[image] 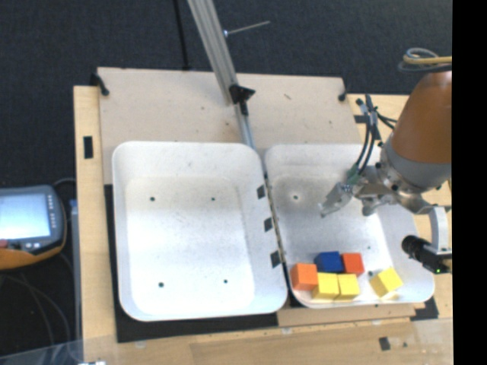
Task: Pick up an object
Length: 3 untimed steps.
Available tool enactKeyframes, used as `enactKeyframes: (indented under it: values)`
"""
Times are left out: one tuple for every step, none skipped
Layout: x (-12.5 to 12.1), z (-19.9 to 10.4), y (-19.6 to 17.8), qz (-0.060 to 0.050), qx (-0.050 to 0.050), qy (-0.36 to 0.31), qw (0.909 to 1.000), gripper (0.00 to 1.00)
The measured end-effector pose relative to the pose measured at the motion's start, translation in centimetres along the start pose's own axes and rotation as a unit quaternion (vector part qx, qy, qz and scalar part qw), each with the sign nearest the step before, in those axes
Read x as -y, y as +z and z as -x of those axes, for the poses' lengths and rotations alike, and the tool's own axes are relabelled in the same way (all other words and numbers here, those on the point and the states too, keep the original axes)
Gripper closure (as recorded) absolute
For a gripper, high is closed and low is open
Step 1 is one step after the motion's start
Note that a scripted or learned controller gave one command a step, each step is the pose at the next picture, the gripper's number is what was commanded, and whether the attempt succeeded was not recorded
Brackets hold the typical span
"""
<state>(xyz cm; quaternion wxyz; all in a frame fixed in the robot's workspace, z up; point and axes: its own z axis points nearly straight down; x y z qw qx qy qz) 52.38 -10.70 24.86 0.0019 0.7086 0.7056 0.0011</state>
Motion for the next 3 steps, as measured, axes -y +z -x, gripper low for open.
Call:
enactKeyframes:
  values:
    - [2.7, 1.8, 12.6, -0.006, -0.001, -0.001, 1.0000, 0.00]
    - [3.4, 7.8, 14.4, 0.005, -0.005, -0.002, 1.0000, 0.00]
    - [3.3, 10.8, 14.5, 0.006, -0.002, -0.003, 1.0000, 0.00]
